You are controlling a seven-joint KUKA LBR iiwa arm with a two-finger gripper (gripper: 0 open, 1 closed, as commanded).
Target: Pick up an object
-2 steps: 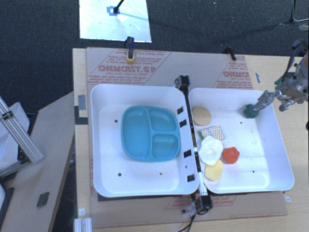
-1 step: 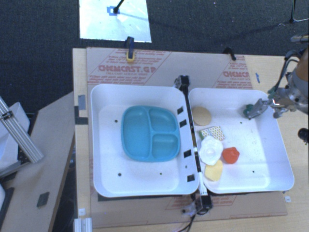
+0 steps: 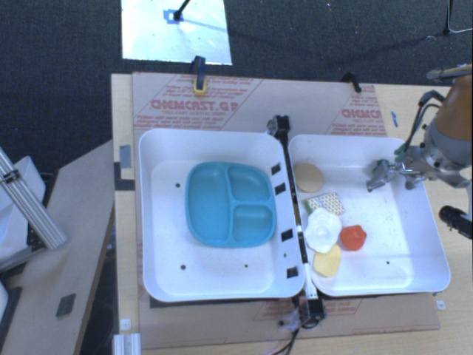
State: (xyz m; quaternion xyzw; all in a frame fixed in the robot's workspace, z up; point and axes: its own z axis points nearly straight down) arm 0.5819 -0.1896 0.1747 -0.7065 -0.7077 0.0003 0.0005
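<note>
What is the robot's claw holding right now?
Nothing that I can see. The gripper hangs over the right bin, apart from the toys, such as the red one, lying near that bin's left side.

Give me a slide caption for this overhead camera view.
Gripper above right bin of small items; blue tray in left bin.

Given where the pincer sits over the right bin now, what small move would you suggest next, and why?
Probably swing the pincer left and toward the orange object: it hangs above bare bin floor, and the objects cluster near the divider.
</note>
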